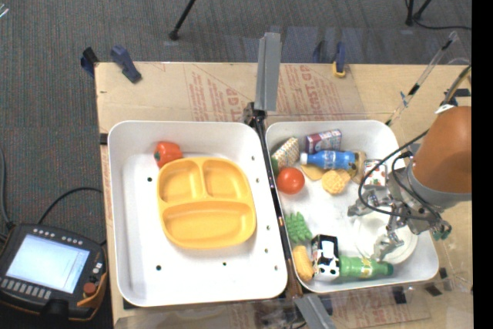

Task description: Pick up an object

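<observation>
Two white bins: left bin (pixel 127 243) holds a yellow divided plate (pixel 206 201); right bin (pixel 362 127) holds toy foods for picking. Gripper (pixel 389 243), state indiscernible, hangs low just above the green bottle (pixel 362 268), presumably its target.

Two bins (pixel 123 166); one yellow tray (pixel 206 202)

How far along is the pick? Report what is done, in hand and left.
Done: the arm has reached into the right bin, with the gripper low over its right side. In hand: nothing visibly between the fingers; wiring hides their state. Left: grasping and lifting. The green bottle, tomato and blue bottle lie in that bin; the yellow tray sits in the left bin.
</observation>
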